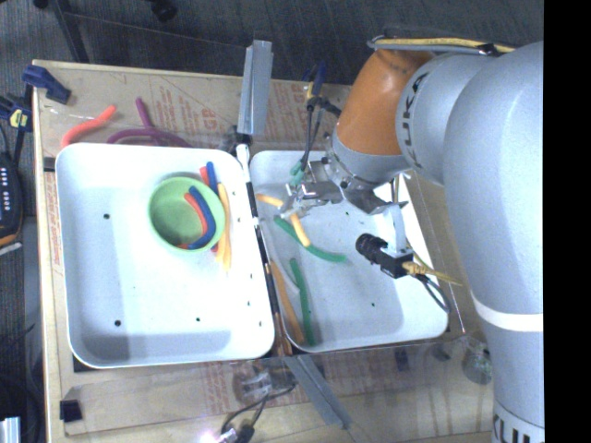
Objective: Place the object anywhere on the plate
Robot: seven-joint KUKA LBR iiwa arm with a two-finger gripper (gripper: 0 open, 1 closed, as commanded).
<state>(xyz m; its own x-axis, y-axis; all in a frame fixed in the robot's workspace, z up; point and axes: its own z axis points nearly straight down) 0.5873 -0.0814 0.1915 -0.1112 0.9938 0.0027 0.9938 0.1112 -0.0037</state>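
Your gripper (300, 195) is down in the right bin (420, 317), near its upper-left corner, sitting right over a little cluster of strips. Whether it's open or clamped on anything, can't tell from this angle, the wrist hides most of it. Just beside it there's an orange strip (294, 224) and a green strip (314, 245) trailing off toward the middle of the bin, with another green one (300, 298) along the left wall. Looks to me like you're at the pick step, nothing clearly lifted yet. The green plate (175, 212) is over in the left bin (138, 330), already carrying a few coloured strips. Next move probably needs a clean lift clear of the divider walls, then a carry leftward across to the plate.
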